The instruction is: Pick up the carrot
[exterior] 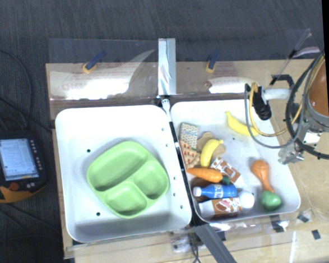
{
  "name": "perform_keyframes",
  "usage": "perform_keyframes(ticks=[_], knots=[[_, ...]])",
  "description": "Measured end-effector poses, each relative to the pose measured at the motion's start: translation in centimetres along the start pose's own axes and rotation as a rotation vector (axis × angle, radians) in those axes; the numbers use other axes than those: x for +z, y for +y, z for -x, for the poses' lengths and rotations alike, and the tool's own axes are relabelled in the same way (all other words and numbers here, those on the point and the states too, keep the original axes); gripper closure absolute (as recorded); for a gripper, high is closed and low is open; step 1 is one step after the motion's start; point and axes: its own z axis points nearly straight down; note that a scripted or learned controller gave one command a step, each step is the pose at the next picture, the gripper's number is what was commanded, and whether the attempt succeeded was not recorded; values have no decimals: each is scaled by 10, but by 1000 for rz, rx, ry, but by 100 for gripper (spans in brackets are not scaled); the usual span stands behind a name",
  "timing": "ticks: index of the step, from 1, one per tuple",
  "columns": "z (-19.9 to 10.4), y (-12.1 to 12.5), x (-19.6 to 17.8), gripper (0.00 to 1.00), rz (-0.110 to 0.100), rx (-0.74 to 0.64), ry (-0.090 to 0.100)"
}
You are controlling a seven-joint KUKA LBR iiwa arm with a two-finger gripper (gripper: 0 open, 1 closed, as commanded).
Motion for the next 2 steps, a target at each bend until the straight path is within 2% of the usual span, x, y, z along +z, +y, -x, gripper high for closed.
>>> perform_keyframes(ticks=[1,2], knots=[[-53,-22,13,100,-1,-235,1],[14,10,61,100,-1,-233,-4]])
